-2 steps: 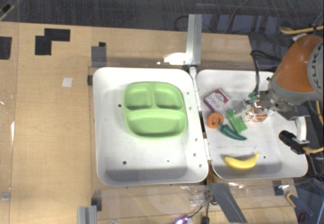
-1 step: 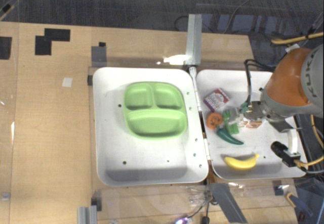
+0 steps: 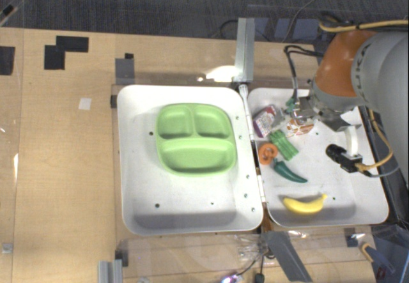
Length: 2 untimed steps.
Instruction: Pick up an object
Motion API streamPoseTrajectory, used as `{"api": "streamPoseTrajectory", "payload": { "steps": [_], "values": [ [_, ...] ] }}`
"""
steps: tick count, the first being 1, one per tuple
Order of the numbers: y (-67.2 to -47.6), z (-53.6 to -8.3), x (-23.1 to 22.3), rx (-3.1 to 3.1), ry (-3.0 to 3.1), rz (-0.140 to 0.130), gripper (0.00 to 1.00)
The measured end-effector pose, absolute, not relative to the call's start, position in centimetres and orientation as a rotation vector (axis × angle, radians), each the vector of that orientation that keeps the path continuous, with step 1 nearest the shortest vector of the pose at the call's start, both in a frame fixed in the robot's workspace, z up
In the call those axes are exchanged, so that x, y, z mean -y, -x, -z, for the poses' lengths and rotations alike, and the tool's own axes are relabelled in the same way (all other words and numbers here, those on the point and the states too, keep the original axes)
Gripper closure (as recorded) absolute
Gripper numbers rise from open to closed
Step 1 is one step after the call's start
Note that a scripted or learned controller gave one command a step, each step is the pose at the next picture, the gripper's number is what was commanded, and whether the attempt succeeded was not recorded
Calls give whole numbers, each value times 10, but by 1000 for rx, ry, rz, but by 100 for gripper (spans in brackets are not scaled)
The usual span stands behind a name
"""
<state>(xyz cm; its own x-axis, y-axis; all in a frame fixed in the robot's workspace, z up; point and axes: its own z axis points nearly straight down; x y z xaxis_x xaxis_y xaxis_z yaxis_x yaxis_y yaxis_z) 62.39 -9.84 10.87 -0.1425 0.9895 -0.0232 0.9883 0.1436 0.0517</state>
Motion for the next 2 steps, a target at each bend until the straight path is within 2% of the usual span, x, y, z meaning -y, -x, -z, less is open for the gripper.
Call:
{"api": "streamPoseTrajectory", "payload": {
  "steps": [1, 2],
  "values": [
    [-585, -109, 99, -2336, -2021, -45, 0],
    [-660, -107, 134, -2462, -1888, -30, 0]
  ]
}}
